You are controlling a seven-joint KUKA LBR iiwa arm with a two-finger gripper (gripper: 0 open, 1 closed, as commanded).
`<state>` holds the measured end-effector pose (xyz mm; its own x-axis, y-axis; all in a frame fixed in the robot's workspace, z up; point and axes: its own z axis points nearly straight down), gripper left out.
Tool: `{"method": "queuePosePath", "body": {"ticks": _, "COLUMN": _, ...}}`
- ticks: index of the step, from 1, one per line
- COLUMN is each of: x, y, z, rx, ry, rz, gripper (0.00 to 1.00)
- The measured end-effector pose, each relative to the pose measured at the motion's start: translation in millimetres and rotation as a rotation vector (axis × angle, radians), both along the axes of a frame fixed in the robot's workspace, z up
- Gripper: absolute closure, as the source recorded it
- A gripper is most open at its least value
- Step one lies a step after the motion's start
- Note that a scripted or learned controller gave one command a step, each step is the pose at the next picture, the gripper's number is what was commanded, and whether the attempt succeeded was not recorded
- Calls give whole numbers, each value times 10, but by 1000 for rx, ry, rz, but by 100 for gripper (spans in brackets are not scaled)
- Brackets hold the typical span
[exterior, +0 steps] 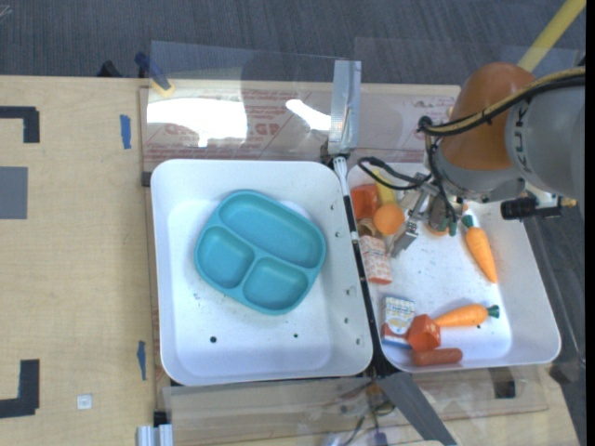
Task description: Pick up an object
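On the left, the wooden surface [65,249] carries black and blue tape marks. Next comes the left white bin [177,342], and in it lies a teal divided plate [260,251] with three compartments, set at a slant near the bin's middle. Behind both bins stands a clear plastic sheet [242,110] catching glare.

The right white bin [530,333] touches the left one along a shared edge. Along that edge lies a small orange-and-white packet [376,260], and just above it an orange ball-shaped fruit [389,219] sits beside a red item [364,199] and something yellow that is partly hidden. Nearer the front edge are a small white carton [399,312], a red toy piece [423,331] touching a carrot [463,317] with a green top, and a red sausage-like piece [435,357] at the rim. Another carrot [481,252] lies slanted towards the bin's right side.

The jaws [416,223] hang low over the back of the right bin, just right of the orange fruit, with one metal finger [405,240] pointing down-left near the packet. Whether they are released or clenched cannot be told, and nothing is seen between them. The arm [548,147] reaches in from the right, its orange band [488,110] above the wrist, cables looping beside it.
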<state>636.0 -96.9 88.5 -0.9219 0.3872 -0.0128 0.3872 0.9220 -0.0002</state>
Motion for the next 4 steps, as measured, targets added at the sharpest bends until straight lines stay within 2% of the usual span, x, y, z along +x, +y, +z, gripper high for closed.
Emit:
{"method": "queuePosePath", "body": {"ticks": 1, "x": 171, "y": 27, "z": -3, "rx": 6, "ry": 5, "rz": -217, "gripper": 0}}
{"method": "queuePosePath", "body": {"ticks": 2, "x": -60, "y": -360, "z": -1, "rx": 4, "ry": 4, "rz": -173, "gripper": 0}}
{"method": "queuePosePath", "body": {"ticks": 3, "x": -602, "y": -774, "z": 4, "rx": 3, "ry": 2, "rz": -251, "gripper": 0}}
{"method": "queuePosePath", "body": {"ticks": 4, "x": -555, "y": -765, "z": 142, "rx": 1, "ry": -13, "rz": -247, "gripper": 100}}
